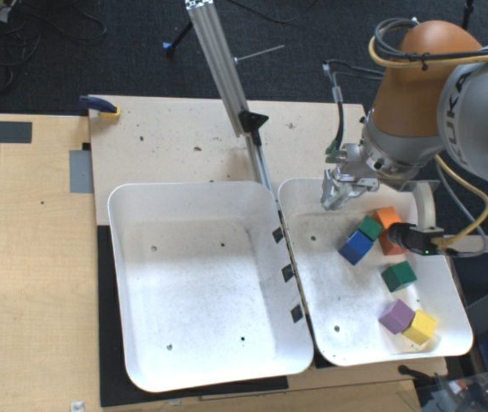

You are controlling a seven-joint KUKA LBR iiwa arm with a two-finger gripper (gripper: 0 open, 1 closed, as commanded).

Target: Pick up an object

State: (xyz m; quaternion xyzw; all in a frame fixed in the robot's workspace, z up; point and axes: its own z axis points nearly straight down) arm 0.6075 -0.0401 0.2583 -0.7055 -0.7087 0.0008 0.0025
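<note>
Metal pincer (340, 189) poised above right bin (330, 316), nothing seen gripped; finger state cannot be told. Blue cube (356, 247) nearby untouched. Pick judged not yet done.

Two white bins (201, 316); blocks: one blue (356, 247), two green (398, 275), one orange (387, 217), purple (396, 316), yellow (421, 326), possibly red (390, 244)

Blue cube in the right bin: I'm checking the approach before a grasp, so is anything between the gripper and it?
Nothing visible. The gripper hangs over bare bin floor up-left of the blue cube; the green cube sits on its far side.
</note>
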